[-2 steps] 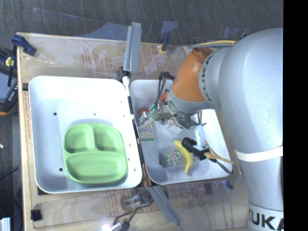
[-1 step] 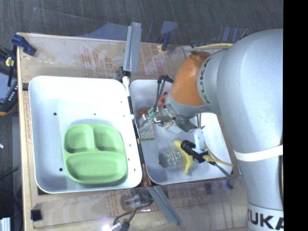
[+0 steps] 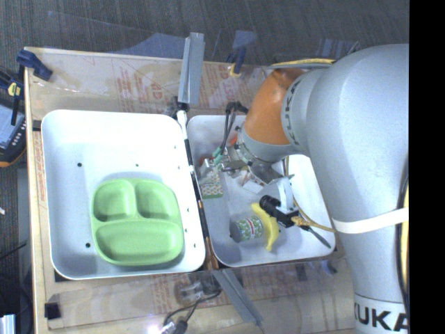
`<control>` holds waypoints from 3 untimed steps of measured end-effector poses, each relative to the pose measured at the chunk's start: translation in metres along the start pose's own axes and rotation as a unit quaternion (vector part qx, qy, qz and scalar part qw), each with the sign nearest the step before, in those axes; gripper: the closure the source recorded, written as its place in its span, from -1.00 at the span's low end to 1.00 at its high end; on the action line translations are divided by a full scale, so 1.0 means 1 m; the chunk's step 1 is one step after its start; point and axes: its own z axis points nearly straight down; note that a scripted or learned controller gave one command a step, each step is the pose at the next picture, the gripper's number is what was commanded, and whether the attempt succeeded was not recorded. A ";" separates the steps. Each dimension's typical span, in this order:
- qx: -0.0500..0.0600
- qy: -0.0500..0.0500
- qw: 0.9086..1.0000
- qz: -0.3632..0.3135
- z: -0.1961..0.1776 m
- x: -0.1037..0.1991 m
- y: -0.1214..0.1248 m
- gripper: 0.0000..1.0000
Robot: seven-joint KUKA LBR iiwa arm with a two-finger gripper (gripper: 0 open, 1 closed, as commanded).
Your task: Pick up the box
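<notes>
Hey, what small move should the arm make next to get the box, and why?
Probably ease the hand slightly left and down onto the box. The box lies against the right bin's left wall, just beside the hand, with the can and banana lying nearer the front.

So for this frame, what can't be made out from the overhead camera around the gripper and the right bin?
- Gripper: too small and cluttered to tell whether its fingers are open or shut.
- Box: small patterned item by the divider; its printing is unreadable, and contact with the gripper is unclear.
- Right bin: the arm hides its right and far parts.
- Can and banana: the can's label is too small to read.
</notes>
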 end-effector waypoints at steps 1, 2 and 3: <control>-0.002 0.000 1.000 -0.002 -0.012 -0.001 0.002 1.00; -0.001 0.002 1.000 -0.003 -0.011 0.002 0.002 -1.00; 0.001 0.003 0.999 0.050 0.001 0.000 -0.003 -1.00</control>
